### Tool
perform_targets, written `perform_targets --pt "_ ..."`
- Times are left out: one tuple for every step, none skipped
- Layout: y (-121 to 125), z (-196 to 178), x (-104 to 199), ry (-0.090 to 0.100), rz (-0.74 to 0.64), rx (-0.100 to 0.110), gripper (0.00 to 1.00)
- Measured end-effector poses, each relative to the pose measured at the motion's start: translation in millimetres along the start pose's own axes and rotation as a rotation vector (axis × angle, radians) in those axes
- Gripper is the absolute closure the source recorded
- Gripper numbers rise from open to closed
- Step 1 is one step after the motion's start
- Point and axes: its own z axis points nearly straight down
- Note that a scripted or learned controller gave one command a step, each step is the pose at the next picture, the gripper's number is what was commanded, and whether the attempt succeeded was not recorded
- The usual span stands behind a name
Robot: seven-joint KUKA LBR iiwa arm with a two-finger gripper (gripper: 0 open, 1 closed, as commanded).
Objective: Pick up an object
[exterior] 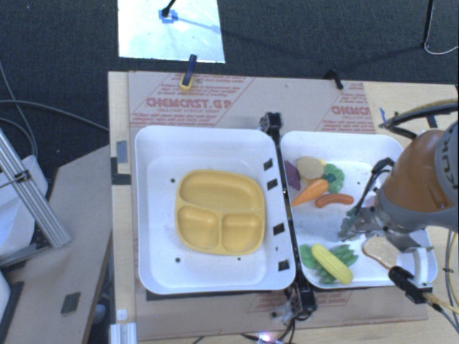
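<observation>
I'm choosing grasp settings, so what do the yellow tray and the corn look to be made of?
The tray looks like molded plastic: one even yellow, matte to slightly glossy, with rounded, pressed-in compartments. The corn seems a plastic or rubber toy: uniform bright yellow with flat green leaves, no natural variation. Which of the two cannot be told.
</observation>
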Motion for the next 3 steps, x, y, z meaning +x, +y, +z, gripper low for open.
perform_targets --pt "20 11 -13 -0.001 -0.002 0.0 1.0" --pt "1 -105 77 0.003 -0.013 -0.007 1.0" --pt "1 -147 129 0.002 -0.01 -0.003 1.0"
